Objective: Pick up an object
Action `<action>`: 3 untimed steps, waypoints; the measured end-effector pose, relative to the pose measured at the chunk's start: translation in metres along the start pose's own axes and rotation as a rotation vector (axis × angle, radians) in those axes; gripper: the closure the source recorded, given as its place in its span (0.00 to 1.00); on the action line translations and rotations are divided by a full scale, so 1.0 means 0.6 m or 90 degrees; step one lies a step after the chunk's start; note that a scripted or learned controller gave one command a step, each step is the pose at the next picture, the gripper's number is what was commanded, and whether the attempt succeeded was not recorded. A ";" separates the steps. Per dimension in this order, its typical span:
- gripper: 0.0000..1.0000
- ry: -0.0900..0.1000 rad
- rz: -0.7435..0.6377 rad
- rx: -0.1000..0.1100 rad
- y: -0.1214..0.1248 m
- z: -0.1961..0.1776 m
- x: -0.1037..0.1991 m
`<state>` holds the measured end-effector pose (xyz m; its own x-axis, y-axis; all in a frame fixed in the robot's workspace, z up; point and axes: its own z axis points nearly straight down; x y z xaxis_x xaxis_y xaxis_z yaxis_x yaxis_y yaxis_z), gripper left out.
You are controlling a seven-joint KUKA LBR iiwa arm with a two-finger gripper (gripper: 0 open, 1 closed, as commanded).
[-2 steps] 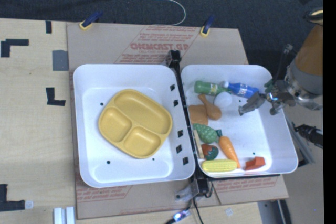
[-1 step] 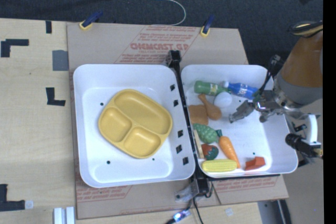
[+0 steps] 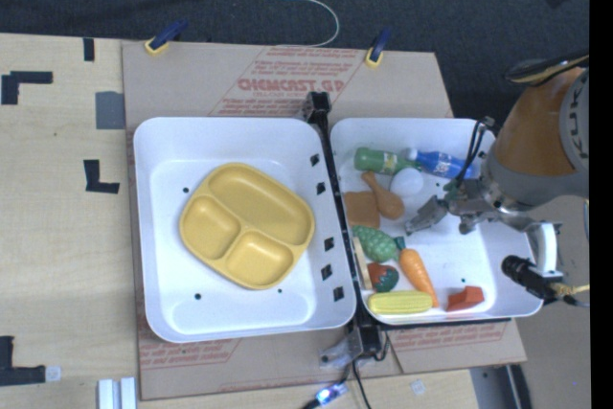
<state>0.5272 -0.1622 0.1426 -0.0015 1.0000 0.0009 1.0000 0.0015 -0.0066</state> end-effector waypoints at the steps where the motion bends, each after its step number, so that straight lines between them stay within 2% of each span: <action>1: 0.00 0.000 0.000 -0.001 -0.001 0.089 0.002; 2: 1.00 0.001 0.000 -0.001 -0.001 0.069 0.003; 3: 1.00 -0.001 -0.001 -0.006 0.010 -0.017 0.018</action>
<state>0.5333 -0.1513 0.1531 -0.0027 1.0000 -0.0003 1.0000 0.0027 0.0022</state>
